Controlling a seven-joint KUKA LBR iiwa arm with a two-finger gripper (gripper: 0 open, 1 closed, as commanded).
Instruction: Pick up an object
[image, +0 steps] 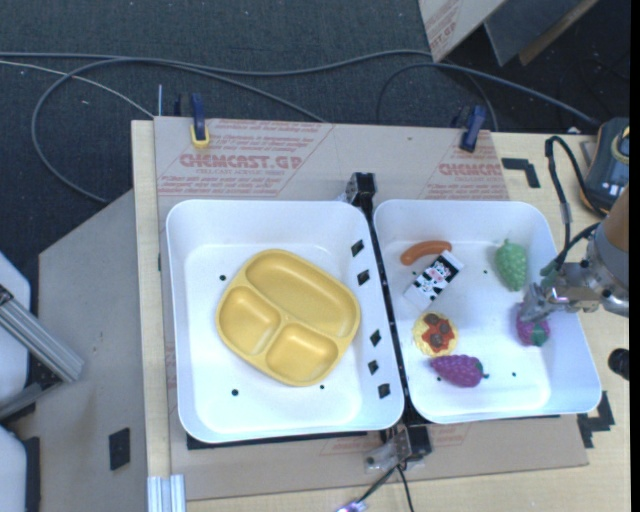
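The right bin holds several small toys. An orange sausage and a black-and-white box lie at its back left. A green bumpy fruit sits at the back right. A round red-and-yellow piece and a purple grape bunch lie toward the front. My gripper reaches in over the right wall. It hangs just above a small purple-and-green toy and touches or nearly touches its top.
A yellow divided plate lies in the left bin. A black divider with clips runs between the bins. Cables hang near the arm at the right. Clamps hold the board's back edge.
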